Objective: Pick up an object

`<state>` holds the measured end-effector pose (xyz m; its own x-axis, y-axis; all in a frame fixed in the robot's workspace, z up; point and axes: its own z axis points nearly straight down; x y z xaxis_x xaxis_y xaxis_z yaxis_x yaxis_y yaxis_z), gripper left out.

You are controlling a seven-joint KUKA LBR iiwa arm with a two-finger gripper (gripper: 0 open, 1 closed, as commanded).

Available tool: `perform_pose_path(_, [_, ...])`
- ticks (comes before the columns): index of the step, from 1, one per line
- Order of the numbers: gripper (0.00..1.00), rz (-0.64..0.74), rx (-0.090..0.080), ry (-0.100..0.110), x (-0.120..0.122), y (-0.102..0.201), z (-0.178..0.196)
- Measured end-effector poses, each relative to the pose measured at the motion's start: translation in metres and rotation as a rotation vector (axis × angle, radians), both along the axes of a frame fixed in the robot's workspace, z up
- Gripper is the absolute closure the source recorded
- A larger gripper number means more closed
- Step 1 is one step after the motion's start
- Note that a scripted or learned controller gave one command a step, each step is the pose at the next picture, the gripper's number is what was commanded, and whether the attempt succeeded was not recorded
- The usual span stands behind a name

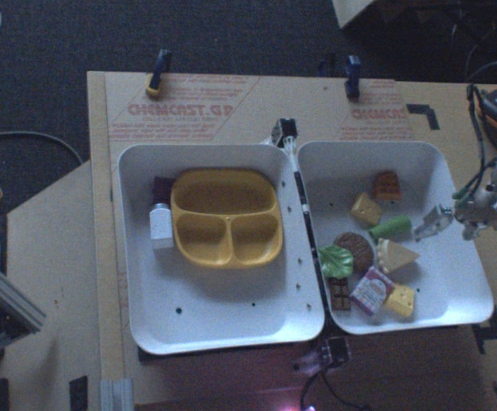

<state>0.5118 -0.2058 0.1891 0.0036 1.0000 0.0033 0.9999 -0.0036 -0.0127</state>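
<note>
The right bin holds several toy foods: a brown toast piece, a yellow cheese block, a green cylinder, a round brown patty, a green leaf, a pale wedge, a chocolate bar, a pink packet and a yellow cube. My gripper hangs over the right side of this bin, just right of the green cylinder and above the pale wedge. Nothing shows held in it.
The left bin holds a yellow divided tray, a white bottle and a dark item beside it. Two clamps sit at the bench's back edge. The arm crosses the right bin's rim.
</note>
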Motion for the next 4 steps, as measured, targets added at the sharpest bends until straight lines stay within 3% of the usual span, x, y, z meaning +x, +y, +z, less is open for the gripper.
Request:
perform_pose_path(1, [0.00,0.003,-0.004,-0.013,0.003,0.000,0.007])
perform_pose_path(2, [0.00,0.003,0.000,-0.006,-0.003,0.006,-0.054])
perform_pose_path(3, [0.00,0.004,0.005,-0.014,0.000,0.008,-0.102])
perform_pose_path(4, [1.00,0.004,-0.008,-0.029,0.003,0.005,-0.087])
